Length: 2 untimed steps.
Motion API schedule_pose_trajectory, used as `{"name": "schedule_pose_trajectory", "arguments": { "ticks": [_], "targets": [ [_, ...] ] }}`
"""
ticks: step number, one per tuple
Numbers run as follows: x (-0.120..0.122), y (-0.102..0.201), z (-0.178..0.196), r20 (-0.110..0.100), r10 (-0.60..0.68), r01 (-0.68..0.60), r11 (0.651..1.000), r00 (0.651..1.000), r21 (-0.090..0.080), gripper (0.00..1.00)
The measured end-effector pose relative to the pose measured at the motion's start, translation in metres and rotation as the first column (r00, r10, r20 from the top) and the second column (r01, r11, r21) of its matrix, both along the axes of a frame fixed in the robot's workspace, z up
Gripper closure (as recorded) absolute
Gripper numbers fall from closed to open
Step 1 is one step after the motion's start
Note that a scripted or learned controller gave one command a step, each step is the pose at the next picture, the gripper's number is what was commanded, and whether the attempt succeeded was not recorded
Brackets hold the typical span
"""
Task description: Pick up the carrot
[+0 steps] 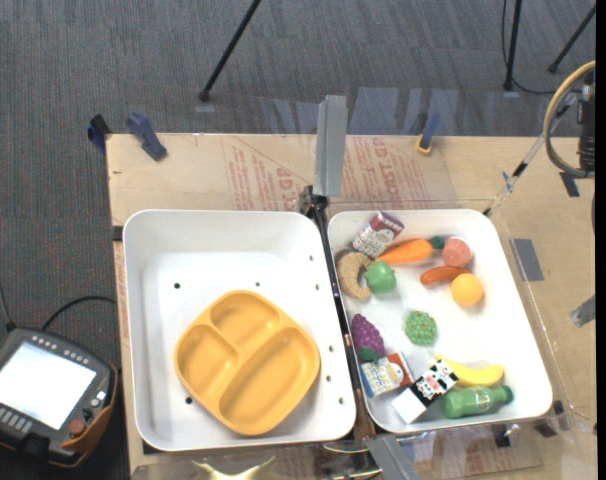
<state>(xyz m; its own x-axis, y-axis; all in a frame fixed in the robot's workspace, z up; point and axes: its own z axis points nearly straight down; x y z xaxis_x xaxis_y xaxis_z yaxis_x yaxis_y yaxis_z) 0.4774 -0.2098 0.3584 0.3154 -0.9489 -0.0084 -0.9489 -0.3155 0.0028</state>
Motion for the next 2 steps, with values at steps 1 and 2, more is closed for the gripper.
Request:
{"name": "schedule_pose_trajectory", "arguments": {
  "ticks": [1, 2],
  "targets": [
    [0.0023, 0.0035, 0.0096, 0.001, 0.003, -0.003, 1.000, 1.000, 0.003, 1.00],
    [0.0041, 0.0062, 0.0176, -0.001, 0.003, -0.003, 1.000, 1.000, 0.009, 1.00]
  ]
}}
